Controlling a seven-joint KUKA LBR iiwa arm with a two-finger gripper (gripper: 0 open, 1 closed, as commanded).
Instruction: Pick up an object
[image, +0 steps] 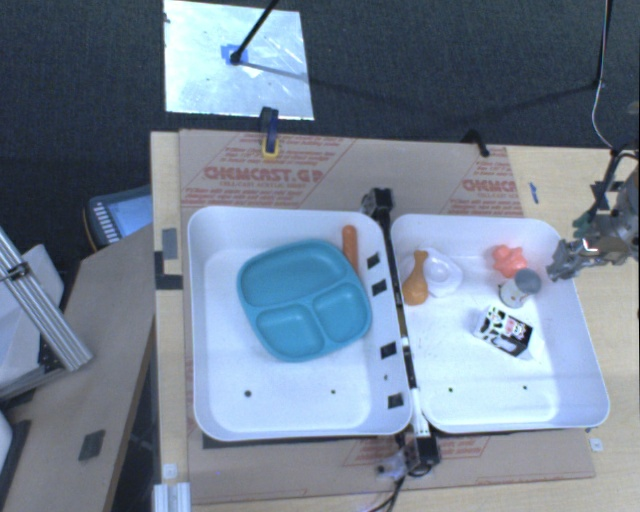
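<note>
you had a dark carpeted floor (80, 80) behind the bench, a shiny silver sheet (238, 62) lying on it. a printed cardboard sheet (300, 165) covered the wooden benchtop (165, 170). a lower wooden table (90, 330) stood at left, an aluminium rail (35, 305) leaning across it.

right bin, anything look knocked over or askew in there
Yes. In the right bin, the black-and-white carton lies tilted on its side, and the tan bottle-shaped piece lies flat near the divider.

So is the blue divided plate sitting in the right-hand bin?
No, the blue divided plate lies in the left bin, while the right bin holds the smaller items.
</note>
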